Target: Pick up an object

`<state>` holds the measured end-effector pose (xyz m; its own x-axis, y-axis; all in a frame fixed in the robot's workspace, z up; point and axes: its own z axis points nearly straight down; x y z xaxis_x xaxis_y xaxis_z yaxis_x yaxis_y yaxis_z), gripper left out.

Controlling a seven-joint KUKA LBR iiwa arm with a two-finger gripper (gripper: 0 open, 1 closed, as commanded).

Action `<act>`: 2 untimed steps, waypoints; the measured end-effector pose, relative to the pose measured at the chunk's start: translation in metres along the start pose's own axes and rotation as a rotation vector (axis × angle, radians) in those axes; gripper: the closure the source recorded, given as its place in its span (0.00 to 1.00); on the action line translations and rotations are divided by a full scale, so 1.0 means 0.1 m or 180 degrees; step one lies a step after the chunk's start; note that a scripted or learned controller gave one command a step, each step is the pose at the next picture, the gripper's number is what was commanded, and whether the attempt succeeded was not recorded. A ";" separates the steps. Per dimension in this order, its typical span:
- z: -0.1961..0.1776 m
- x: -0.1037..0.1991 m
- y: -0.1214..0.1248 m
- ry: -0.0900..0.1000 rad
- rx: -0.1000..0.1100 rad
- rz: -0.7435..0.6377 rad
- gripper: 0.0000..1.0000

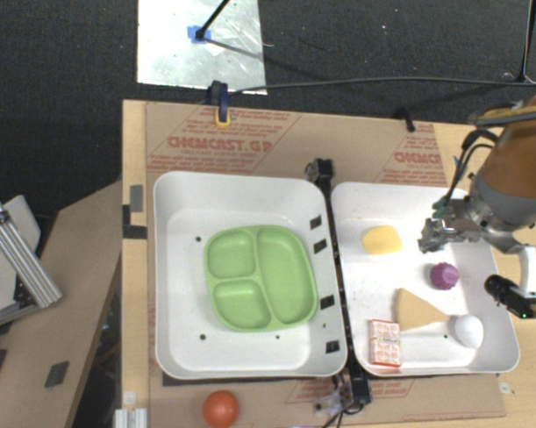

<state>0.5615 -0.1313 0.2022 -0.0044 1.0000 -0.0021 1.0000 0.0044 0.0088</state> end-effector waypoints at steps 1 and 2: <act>-0.63 0.01 0.08 0.0000 -0.0001 -0.0004 1.00; -0.93 0.00 0.10 0.0004 0.0010 -0.0004 1.00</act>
<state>0.5705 -0.1306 0.2953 -0.0056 1.0000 -0.0009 1.0000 0.0056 0.0056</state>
